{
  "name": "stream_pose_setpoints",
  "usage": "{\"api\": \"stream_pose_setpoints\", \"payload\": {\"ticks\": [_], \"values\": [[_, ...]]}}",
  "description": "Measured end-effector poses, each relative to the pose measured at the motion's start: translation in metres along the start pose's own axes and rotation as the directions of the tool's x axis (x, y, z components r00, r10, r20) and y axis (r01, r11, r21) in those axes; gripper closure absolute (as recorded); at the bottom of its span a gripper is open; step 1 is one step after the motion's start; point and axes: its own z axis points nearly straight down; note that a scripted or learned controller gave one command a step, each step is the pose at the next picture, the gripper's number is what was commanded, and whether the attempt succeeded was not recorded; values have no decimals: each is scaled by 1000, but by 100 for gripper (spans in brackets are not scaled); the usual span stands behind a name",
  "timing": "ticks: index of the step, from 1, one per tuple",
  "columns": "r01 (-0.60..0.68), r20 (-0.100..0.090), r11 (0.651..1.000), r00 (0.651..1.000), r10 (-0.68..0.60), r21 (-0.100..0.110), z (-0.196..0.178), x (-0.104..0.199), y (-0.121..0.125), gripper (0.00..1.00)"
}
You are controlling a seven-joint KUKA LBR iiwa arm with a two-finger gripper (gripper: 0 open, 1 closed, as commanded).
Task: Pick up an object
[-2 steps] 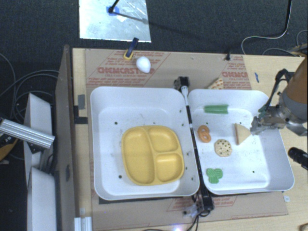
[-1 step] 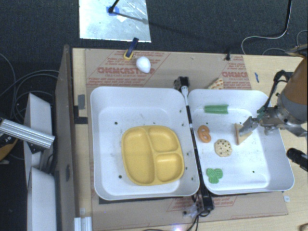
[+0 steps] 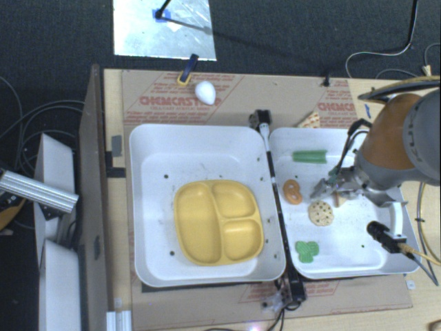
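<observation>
Low over the right bin [image 3: 396, 264], the gripper [image 3: 329, 189] is reached in from the right; its grip cannot be told. Just below it, a cookie [image 3: 320, 214] is seen.

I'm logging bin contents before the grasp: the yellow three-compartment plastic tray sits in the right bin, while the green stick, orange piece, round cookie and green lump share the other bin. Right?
Not quite. The camera view shows the yellow three-compartment plastic tray in the left white bin, not the right. The right white bin holds the green stick, orange piece, round cookie and green lump.
</observation>
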Motion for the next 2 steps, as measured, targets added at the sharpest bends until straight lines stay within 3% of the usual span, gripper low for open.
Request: {"api": "stream_pose_setpoints", "payload": {"ticks": [1, 2], "values": [[-2, -1, 1000, 1000, 2, -7, -19, -2, 3, 100], [-2, -2, 1000, 1000, 2, -5, -17, -2, 2, 0]]}}
